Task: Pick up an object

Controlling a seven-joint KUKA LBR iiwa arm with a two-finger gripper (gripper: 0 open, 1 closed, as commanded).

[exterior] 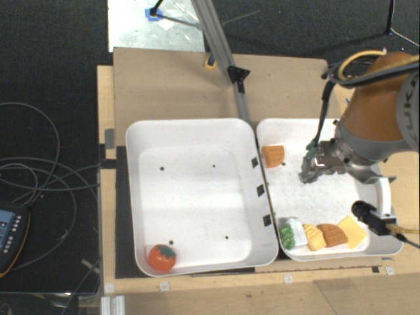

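My gripper [310,173] hangs over the middle of the right bin [289,195], to the right of an orange block [273,155] that lies near the bin's left wall. Along the bin's front edge lie a green-and-white item [289,233], a yellow ridged piece [314,237], a brown piece [332,234] and a pale yellow block [352,231]. A red tomato-like ball [161,257] rests in the front left corner of the left bin [190,195]. Nothing shows between the gripper's tips.
A grey slanted pole [220,41] crosses the back of the bench, ending above the wall between the bins. The bench's wooden surface [170,84] extends behind both bins. Cables and a handheld pendant [10,231] lie on the floor at left.
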